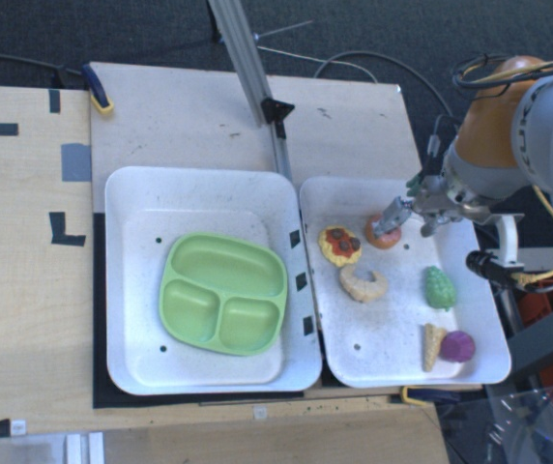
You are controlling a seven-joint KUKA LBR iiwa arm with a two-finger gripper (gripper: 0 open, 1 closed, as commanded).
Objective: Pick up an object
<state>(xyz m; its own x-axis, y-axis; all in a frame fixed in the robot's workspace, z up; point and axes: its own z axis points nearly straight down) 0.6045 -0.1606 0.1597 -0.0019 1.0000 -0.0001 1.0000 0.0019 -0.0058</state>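
Two white bins sat side by side on the bench, rims touching along the centre seam.

Left bin [122, 259]: a green divided tray [223, 293] lay toward its 4 o'clock part, close to the inner wall. Open white floor ran along the 9 and 12 o'clock sides of the tray.

Right bin [330, 196]: toys were scattered, all apart from one another except one pair.
- Pizza-like round toy [339, 245] at 9 o'clock, near the seam wall.
- Pale ring-shaped pastry [363, 283] just below it, at centre.
- Green knobbly toy [439, 288] at 3 o'clock, close to the outer rim.
- Cone [433, 344] and purple toy [457, 346] touching, at 5 o'clock near the corner.
- Orange-red round toy [385, 237] at 12 o'clock.
Free floor lay at 7 o'clock and along the 11 o'clock corner.

Gripper [389, 224]: reached in from 2 o'clock, slanted down over the far rim. Its tip sat directly at the orange-red round toy, overlapping the toy's upper edge. Whether the fingers were apart or together, could not tell; whether they clasped the toy, could not tell either.
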